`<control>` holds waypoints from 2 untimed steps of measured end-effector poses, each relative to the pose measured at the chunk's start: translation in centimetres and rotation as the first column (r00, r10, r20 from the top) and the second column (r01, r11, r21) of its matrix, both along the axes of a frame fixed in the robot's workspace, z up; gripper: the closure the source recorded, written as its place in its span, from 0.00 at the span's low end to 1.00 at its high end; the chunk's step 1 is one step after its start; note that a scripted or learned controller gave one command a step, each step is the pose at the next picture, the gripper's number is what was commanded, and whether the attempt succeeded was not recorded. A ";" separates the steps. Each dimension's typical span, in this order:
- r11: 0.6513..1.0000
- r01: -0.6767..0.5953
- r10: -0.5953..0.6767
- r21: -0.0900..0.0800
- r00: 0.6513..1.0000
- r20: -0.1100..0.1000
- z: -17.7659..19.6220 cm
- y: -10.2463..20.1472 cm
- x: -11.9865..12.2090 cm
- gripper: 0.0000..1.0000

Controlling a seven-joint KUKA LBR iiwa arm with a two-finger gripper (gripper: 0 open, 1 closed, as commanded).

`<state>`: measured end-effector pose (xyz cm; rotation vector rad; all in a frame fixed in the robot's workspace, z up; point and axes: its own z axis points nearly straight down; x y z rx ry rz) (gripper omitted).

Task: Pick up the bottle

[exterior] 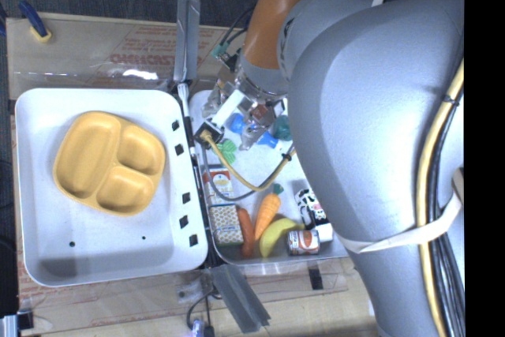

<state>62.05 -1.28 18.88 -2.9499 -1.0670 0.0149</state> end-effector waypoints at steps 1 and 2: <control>1.000 0.000 0.000 0.000 1.000 0.000 0.0 0.0 0.0 0.00; 1.000 0.007 -0.007 0.000 1.000 0.000 -6.0 -9.3 -1.0 0.00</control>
